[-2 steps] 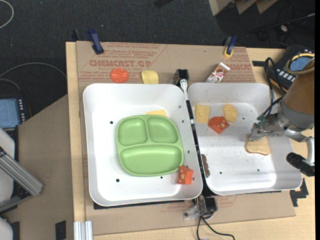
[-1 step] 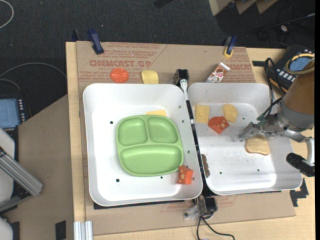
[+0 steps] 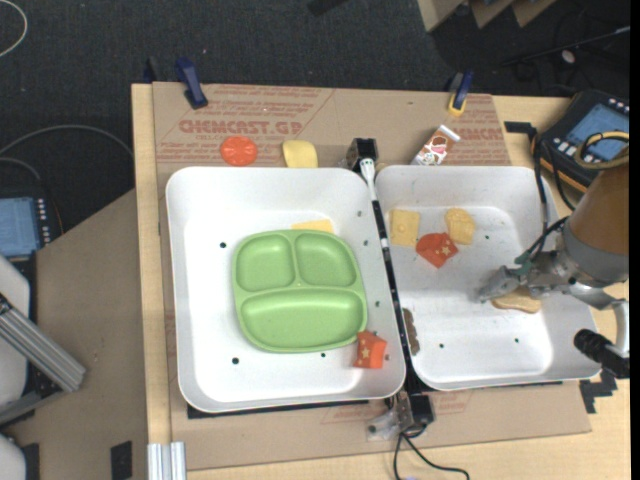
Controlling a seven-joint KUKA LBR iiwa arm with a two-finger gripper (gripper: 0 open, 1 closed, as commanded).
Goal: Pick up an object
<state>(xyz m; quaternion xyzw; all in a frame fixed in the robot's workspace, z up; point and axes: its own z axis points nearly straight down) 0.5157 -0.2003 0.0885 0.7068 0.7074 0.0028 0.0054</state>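
— Where's the gripper (image 3: 503, 290) sitting right now?

— It's hanging low in the right bin (image 3: 470, 358), near that bin's right side, with the arm (image 3: 598, 230) coming in from the right. Its grey tip is hovering right over a flat tan piece (image 3: 520, 304), touching it or just above it; I can't tell which.

— Are the fingers spread or pinching?

— I can't tell from here; the tip is blurring into one grey shape.

— What else is lying in that bin?

— A red piece (image 3: 437, 249) is sitting toward the back, between a pale yellow block (image 3: 404, 226) and a small yellow-orange piece (image 3: 460, 225).

— And the left bin (image 3: 200, 368)?

— A green divided tray (image 3: 299, 290) is taking up its middle. A small orange-red block (image 3: 370, 350) is lying just beside the tray's front right corner, and a yellow piece (image 3: 314, 226) is peeking out behind the tray.
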